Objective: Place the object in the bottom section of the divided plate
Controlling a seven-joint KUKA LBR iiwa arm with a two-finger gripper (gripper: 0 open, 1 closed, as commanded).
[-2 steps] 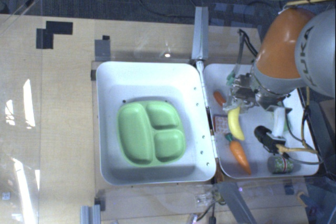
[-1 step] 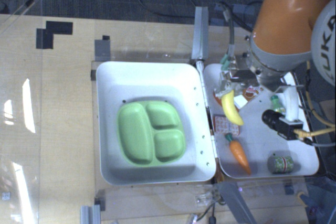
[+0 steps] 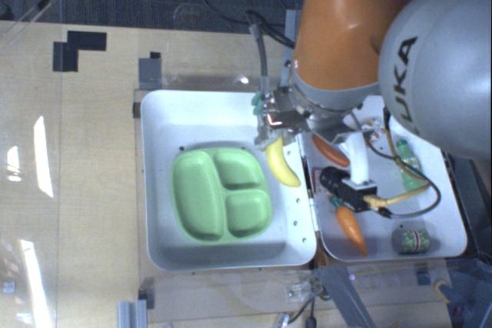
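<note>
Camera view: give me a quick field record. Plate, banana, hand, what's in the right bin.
plate: green divided plate, three sections, in the left bin
banana: yellow banana hanging upright just right of the plate, not in any section
hand: hand over the left bin's right side, at the banana's top end
grip: banana's top sits at the fingers; firmness of hold cannot be told
right bin: right bin holds a carrot, a sausage, a small can
task status: not yet placed

A curved yellow plastic banana (image 3: 281, 163) hangs steeply, stem uppermost, at the three o'clock side of a pale green three-section plastic plate (image 3: 221, 193) lying flat.
</note>
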